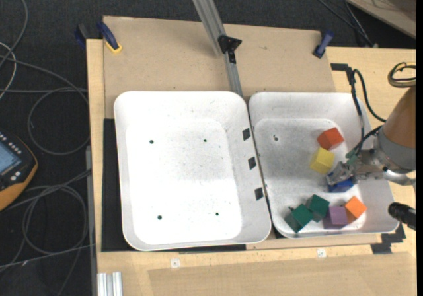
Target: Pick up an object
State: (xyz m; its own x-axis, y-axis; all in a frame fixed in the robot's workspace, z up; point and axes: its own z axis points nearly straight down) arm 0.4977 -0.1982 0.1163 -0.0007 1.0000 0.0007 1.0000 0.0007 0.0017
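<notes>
Lying just beneath the end effector [343,173], a blue block [341,185].

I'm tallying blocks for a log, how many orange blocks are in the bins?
2, both in the right bin: one orange block near its back, above the yellow block; another at its front right corner. Others may hide beneath the pincer.

No lettering, label, brand, number or sign can be read anywhere on the bench [198,50], the two white bins [178,106] or the coloured blocks [324,161]; the screen of the orange-edged device [12,166] at the left edge is too small to make out.
</notes>
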